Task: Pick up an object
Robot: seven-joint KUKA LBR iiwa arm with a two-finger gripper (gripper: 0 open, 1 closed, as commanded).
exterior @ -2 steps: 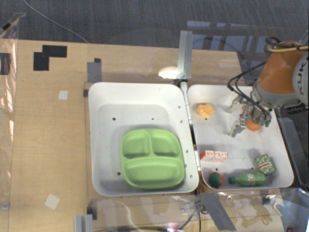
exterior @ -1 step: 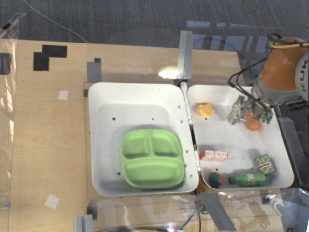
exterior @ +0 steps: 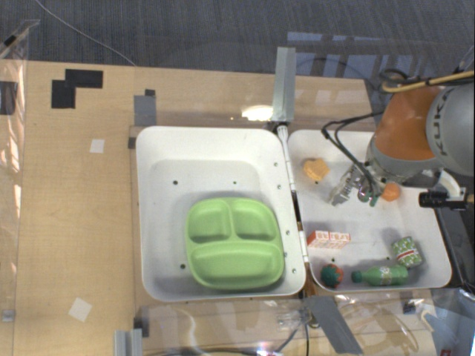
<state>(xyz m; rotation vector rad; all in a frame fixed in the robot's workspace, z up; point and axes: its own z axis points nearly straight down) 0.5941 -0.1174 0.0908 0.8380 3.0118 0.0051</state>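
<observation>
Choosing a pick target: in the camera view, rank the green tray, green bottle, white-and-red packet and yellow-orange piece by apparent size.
1. Green tray
2. Green bottle
3. White-and-red packet
4. Yellow-orange piece

Packet and piece look close; that order is unsure.

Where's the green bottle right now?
The green bottle lies on its side along the near edge of the right bin, between a small red-and-green ball and a green-and-white can.
</observation>
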